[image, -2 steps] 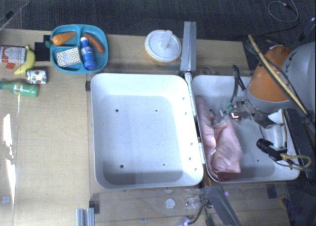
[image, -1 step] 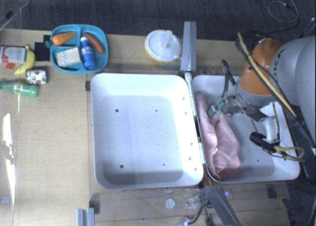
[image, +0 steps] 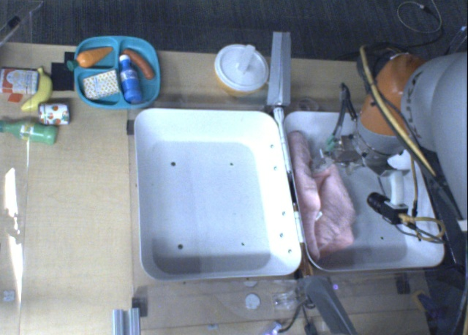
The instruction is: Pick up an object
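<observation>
Pink cloth [image: 326, 205] lying in the right bin [image: 387, 249], right of frame.
I am watching the gripper [image: 335, 156] over its upper end, grip state unreadable; limp fabric may be slipping free.

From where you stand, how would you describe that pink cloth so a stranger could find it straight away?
Look at the two white bins side by side and take the right bin. Along its left wall lies the pink cloth, long and rumpled. Nothing else in that bin is pink.
</observation>
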Robot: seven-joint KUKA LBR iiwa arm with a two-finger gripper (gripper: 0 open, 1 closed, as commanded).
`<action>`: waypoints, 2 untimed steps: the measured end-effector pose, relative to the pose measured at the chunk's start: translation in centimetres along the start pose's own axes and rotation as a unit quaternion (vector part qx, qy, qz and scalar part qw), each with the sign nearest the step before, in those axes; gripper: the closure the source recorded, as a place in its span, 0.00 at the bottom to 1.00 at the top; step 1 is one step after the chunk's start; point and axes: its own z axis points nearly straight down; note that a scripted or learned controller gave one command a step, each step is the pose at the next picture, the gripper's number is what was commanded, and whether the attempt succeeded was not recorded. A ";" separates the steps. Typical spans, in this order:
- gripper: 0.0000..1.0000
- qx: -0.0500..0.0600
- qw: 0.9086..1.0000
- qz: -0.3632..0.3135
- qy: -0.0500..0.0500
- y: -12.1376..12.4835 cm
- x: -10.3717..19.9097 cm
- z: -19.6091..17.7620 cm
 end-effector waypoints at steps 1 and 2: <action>1.00 -0.004 1.000 -0.001 0.000 0.3 0.1 -1.3; 1.00 0.003 0.994 -0.107 0.001 0.7 3.0 -14.3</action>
